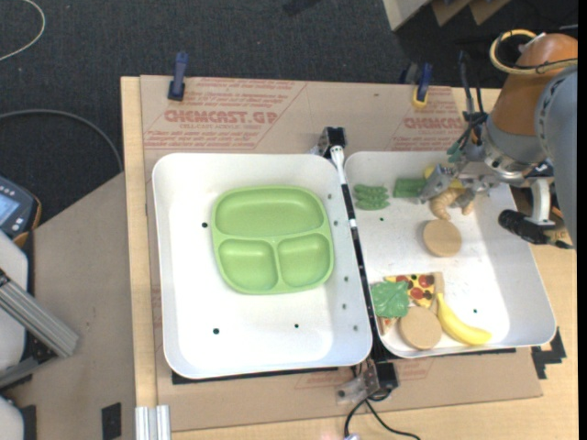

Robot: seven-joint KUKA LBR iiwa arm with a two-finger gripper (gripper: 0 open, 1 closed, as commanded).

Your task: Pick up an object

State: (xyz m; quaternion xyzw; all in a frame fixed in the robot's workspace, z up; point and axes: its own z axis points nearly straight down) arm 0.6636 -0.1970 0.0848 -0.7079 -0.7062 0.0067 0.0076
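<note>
The pick is looking only begun: the gripper (451,187) is reaching down into the right bin (523,273) at its far side, just right of the green block (409,188), and nothing is lifted yet. A small tan object (441,207) is lying right at the gripper, just beyond the tan disc (442,238). Whether it is being clenched I cannot tell.
</note>
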